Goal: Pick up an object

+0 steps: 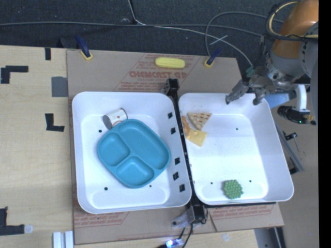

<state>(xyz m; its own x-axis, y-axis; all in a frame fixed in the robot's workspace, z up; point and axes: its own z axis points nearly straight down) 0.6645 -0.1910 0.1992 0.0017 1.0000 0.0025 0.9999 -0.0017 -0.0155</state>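
My gripper (243,96) hangs over the far right rim of the right bin (258,138), open, with nothing between its two dark fingers. In that bin a tan triangular piece (199,119) and a yellow wedge (196,136) lie near the left wall, well to the left of the gripper. A green bumpy ball (232,189) rests near the front edge. The left bin (85,154) holds a blue divided plate (133,153) and a small white cup (115,118) lying on its side behind the plate.
A yellow banana-shaped item (169,63) lies on the cardboard behind the bins. Black clips (173,87) join the bins along their shared wall. Cables run across the dark backdrop above. The right bin's middle floor is bare.
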